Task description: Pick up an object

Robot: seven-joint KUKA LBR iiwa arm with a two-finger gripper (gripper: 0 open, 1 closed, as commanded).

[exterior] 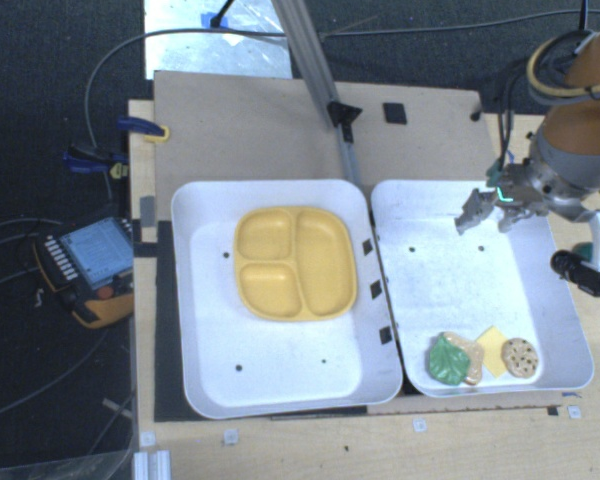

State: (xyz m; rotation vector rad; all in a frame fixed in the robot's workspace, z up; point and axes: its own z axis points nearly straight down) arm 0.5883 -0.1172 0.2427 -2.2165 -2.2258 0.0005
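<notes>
Pincer [492,212] of the grey arm with the orange band hangs over the far part of the right-hand shallow white bin [420,268], its two fingers spread apart with nothing between them. Candidate objects lie well apart from it, clustered in the near corner of that bin: a green leaf-shaped toy food piece [445,360], a flat yellow cheese-like slab [492,348] and a round speckled toy cookie [520,357], with a small tan piece tucked between the leaf and the slab.

All appear to be light, stiff play-food items, thin and lying flat, so a pinch across opposite edges would likely serve better than a grip on the faces; smooth surfaces may slip. Because the leaf and the slab touch or overlap their neighbours, the cookie, at the end of the row, probably offers the freest edges.

The arm enters from the right, wrist bent down toward the bin floor. The left-hand white bin [195,268] holds a yellow three-compartment plastic plate [295,264]; both bins rest on the desk [240,128].
</notes>
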